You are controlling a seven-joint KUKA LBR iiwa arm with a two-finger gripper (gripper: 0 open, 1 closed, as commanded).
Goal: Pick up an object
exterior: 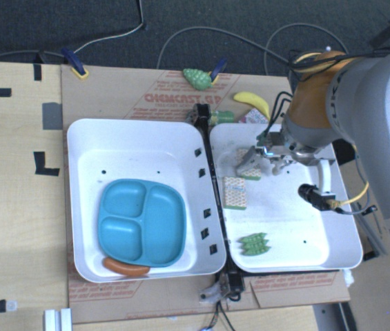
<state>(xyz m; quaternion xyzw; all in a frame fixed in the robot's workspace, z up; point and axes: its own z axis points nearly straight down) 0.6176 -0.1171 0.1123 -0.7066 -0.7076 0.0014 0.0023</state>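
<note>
My claw (261,160) hangs over the rt bin (319,250), near a checked square (235,192); can't tell if it's apart or together.

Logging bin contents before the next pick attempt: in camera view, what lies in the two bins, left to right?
Blue divided plate → patterned square → green leafy toy. The orange sausage is left out because it sits within the plate's span.

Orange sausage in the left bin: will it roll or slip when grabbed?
Probably rolls: the orange sausage is long and round. Its skin looks smooth, so likely slippery. It lies close against the blue plate and the left bin wall, so a push would likely jam it rather than send it far.
</note>
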